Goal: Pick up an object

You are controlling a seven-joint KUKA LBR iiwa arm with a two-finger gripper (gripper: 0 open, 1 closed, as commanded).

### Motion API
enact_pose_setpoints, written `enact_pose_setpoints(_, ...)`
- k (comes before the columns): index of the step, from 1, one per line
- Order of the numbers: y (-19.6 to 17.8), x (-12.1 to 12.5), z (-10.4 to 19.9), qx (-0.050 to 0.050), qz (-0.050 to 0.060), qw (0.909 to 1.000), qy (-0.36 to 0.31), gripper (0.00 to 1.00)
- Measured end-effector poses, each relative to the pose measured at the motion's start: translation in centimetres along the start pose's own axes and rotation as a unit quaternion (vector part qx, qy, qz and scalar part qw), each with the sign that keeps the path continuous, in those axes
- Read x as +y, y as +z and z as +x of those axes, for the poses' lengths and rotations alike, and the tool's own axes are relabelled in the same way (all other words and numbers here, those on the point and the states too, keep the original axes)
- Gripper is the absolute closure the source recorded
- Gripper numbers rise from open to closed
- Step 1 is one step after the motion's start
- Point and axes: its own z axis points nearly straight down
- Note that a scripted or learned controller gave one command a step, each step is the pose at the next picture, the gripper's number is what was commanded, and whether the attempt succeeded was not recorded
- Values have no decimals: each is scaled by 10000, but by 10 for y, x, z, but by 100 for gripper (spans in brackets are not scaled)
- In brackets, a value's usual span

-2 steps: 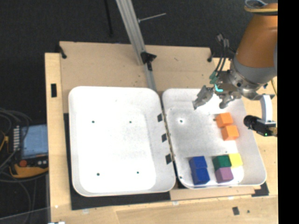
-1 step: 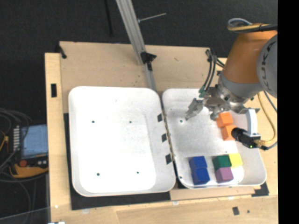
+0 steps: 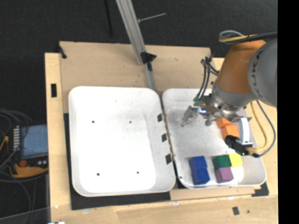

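A KUKA arm's gripper (image 3: 198, 113) hangs over the bare upper floor of the right bin (image 3: 180, 139), fingers spread and holding nothing, well apart from the blocks at the bin's near end. The blue block (image 3: 199, 170), standing a little clear of its neighbours, looks the easiest pick; approx. centring over it before descending should help. Beside it sit green (image 3: 222, 162), purple (image 3: 224, 174), yellow (image 3: 235, 159) and orange (image 3: 230, 127) blocks, small and matte
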Motion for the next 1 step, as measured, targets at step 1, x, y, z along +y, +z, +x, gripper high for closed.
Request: enact_pose_setpoints(1,42,0,1,0,-1,10000,2,0)
